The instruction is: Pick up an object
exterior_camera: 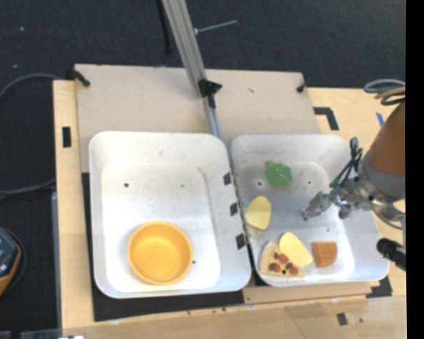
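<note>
1. The gripper hangs low in the right bin; whether its fingers are wide or narrow, I cannot tell.
2. Nothing looks lifted: green piece, yellow piece, orange block lie loose there.
3. The grasp remains undone.

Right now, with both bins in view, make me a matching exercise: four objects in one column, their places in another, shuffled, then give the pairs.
Objects:
1. yellow bowl
2. green piece
3. orange block
4. pale yellow piece

Places:
A. right bin, far part
B. left bin, near part
C. right bin, by the wall next to the left bin
D. right bin, near right corner

Pairs: 1-B, 2-A, 3-D, 4-C
</note>
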`<state>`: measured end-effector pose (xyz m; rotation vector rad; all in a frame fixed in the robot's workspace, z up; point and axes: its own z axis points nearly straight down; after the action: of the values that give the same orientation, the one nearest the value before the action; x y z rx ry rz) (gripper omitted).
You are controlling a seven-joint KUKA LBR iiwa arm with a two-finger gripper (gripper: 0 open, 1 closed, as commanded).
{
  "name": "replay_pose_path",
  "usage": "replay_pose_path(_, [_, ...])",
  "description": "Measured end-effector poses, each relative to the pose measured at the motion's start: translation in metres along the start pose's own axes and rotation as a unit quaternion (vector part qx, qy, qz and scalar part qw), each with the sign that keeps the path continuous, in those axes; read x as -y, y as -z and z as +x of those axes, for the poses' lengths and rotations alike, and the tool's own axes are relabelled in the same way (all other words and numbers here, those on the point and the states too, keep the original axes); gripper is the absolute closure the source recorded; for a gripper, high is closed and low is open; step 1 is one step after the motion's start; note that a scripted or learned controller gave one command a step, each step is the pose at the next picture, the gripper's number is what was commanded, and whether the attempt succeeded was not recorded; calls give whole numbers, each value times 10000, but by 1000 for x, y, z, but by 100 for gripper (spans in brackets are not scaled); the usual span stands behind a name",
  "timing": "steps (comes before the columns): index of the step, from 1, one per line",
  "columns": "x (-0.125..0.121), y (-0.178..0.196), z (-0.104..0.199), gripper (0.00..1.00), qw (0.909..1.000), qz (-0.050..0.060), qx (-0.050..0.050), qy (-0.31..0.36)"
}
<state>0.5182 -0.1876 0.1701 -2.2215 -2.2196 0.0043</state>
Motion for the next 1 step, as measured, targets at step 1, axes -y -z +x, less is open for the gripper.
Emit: replay_pose_path(1, [-1,-42,-2,0,10000,-1,1,-1])
